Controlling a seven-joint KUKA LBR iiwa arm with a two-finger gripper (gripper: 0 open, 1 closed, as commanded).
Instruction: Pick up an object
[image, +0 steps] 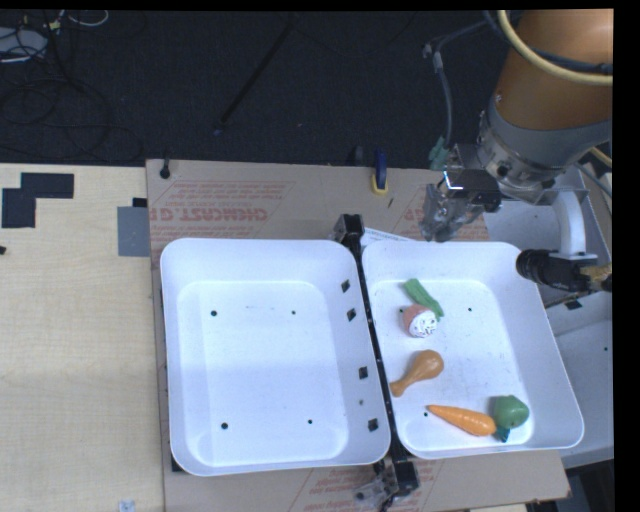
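Where toys lie: right bin (540, 330).

You are looking at a robotics lab, not a home or shop. The grey arm (545, 130) with its orange band reaches over a pale wooden bench (70, 340) where a sheet of printed cardboard (260, 200) lies under two shallow white bins (180, 350). Loose black cables (60, 40) trail across the dark floor behind the bench, and black tape patches (35, 195) mark its surface. Plastic toy food (470, 418) sits in the right bin as test pieces.
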